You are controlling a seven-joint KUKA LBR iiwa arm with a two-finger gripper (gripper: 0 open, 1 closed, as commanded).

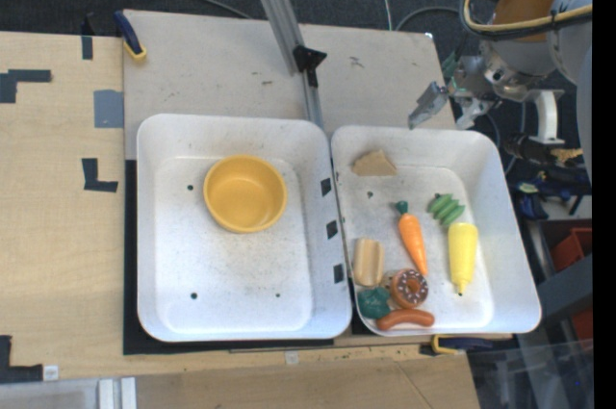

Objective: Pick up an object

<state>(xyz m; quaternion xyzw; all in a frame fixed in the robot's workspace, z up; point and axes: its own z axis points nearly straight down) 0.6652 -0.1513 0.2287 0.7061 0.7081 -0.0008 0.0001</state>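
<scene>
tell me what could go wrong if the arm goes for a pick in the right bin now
The donut, sausage, bread piece and green toy sit packed together in the near corner of the right bin, so a grab there may catch two or shove them apart. The carrot and corn are slim and rounded and could roll or slip out. The hand sits beyond the bin's far rim and must clear that wall.

Toy carrot (pixel 413 242) lying flat in right bin (pixel 508 205), green top up-frame
</scene>
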